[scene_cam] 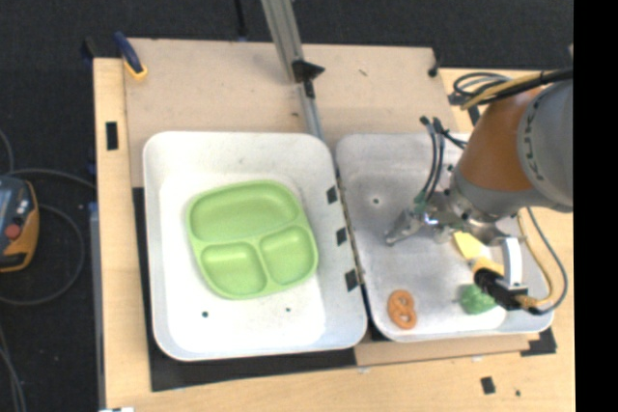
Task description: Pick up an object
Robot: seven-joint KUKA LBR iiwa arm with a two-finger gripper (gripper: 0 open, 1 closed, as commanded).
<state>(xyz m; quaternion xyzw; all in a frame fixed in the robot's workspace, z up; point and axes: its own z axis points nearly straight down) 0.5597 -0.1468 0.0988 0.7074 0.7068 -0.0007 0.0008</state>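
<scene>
Two shallow white bins sit side by side on the table (222,92). The left bin (169,159) holds a green three-compartment plate (253,238), lying flat near its middle. The arm (512,154) reaches over the right bin (372,164), its gripper (406,229) low above the bin floor, with nothing visible between its fingers. Near the right bin's front edge lies an orange pretzel-shaped object (403,309). Further right lie a green object (475,298) and a yellow one (470,247), perhaps toy food, partly hidden by the arm.
</scene>
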